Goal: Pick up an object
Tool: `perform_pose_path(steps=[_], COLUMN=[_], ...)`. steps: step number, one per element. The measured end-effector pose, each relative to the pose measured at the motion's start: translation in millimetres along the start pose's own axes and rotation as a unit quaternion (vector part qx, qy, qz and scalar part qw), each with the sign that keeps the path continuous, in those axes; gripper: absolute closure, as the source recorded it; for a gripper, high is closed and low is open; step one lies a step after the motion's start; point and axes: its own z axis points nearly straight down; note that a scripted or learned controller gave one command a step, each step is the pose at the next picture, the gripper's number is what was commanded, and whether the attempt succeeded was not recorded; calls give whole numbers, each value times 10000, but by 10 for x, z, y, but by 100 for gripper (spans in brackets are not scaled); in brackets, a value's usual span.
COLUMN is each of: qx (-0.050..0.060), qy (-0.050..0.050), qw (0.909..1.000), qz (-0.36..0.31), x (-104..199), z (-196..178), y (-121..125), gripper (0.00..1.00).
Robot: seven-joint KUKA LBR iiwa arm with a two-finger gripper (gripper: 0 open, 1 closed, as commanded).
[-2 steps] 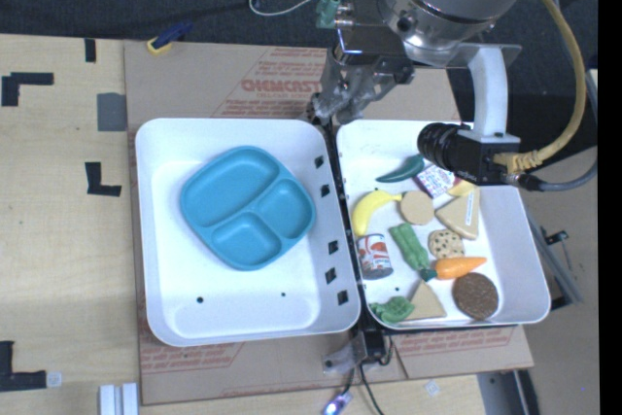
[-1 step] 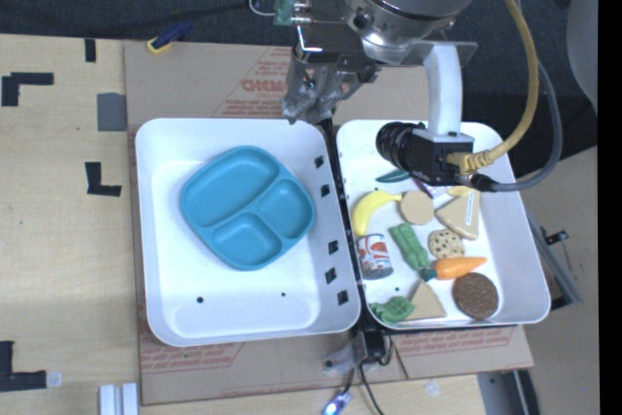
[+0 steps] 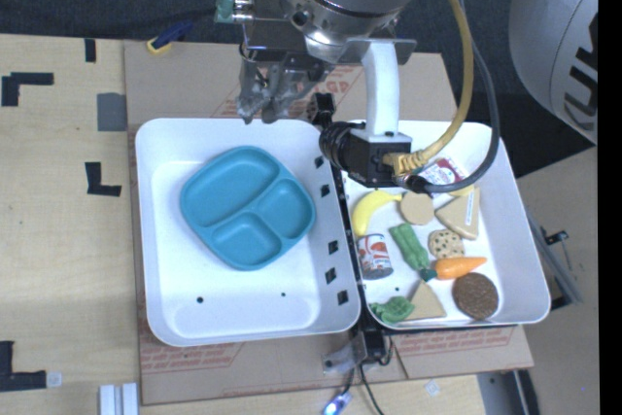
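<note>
1. White plastic is making up two shallow bins sitting side by side: the left bin (image 3: 155, 209) and the right bin (image 3: 520, 238), their inner rims touching along the middle.
2. The left bin is offering the most open floor, lying bare around and below one blue divided plate (image 3: 247, 206).
3. The right bin is crowded in its lower half, with little room between pieces.
4. The gripper (image 3: 269, 102) is hanging over the far rim of the left bin, just above the plate's upper edge; I cannot tell whether its fingers are spread or closed, and nothing is showing between them.
5. The food items are lying well to the right of the gripper, across the shared rim.
6. Counted there: one banana (image 3: 371, 206), one small can (image 3: 375, 254), one green pickle (image 3: 409, 246), one carrot (image 3: 459, 266), one brown round cookie (image 3: 476, 294).
</note>
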Motion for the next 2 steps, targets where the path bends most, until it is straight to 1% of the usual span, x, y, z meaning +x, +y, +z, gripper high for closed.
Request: perform_pose_path(steps=[1, 2], qx=[91, -79], qy=[-46, 36], qw=[9999, 10000], qz=[25, 22], x=[-35, -81], z=[2110, 518], y=[-21, 9], gripper=[100, 100])
